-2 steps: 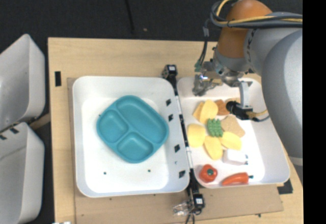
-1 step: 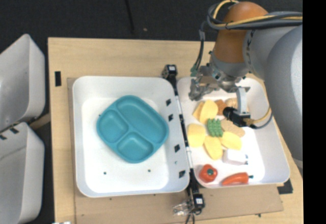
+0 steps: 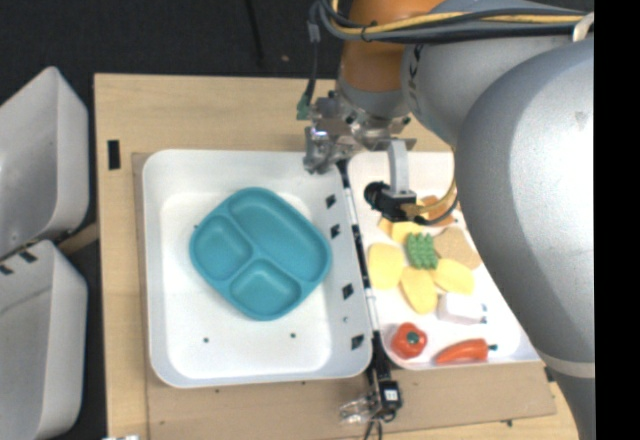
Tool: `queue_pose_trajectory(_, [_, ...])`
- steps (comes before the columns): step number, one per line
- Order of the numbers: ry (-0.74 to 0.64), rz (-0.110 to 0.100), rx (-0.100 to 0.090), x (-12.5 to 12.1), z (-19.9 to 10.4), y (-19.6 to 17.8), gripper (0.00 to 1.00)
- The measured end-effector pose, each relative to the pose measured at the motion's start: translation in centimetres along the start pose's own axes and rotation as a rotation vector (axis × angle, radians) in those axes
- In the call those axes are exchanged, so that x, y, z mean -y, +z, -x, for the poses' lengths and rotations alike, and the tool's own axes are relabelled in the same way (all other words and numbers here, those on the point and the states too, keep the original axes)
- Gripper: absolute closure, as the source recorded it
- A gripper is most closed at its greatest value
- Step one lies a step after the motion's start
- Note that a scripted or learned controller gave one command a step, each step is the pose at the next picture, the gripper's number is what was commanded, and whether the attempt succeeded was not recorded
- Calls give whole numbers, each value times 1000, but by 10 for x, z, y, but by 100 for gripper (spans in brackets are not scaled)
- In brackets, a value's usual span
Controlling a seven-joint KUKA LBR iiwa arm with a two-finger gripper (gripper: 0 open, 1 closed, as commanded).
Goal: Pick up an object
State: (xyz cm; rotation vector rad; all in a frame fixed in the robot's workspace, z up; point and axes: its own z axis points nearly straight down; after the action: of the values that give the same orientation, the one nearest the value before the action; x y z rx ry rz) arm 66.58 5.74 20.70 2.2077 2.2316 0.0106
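Note:
My gripper (image 3: 318, 156) hangs over the far end of the divider between the two bins, at the left bin's far right corner. The right bin (image 3: 503, 358) holds several toy foods: yellow pieces (image 3: 385, 264), a green knobbly piece (image 3: 421, 250), a tan slice (image 3: 459, 244), a white block (image 3: 462, 308), a red tomato (image 3: 408, 339) and a red-orange chili (image 3: 462, 352). These lie nearer the camera than the gripper and apart from it. Nothing shows in the gripper's grasp.
A teal divided plate (image 3: 260, 253) lies flat in the middle of the left bin (image 3: 160, 258). The grey arm covers the right bin's far and right parts. White padded shapes (image 3: 35, 168) stand left of the bench.

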Motion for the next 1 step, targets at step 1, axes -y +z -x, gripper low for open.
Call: queue_pose_trajectory(1, [1, 0, -1, 4, -73, -51, 100])
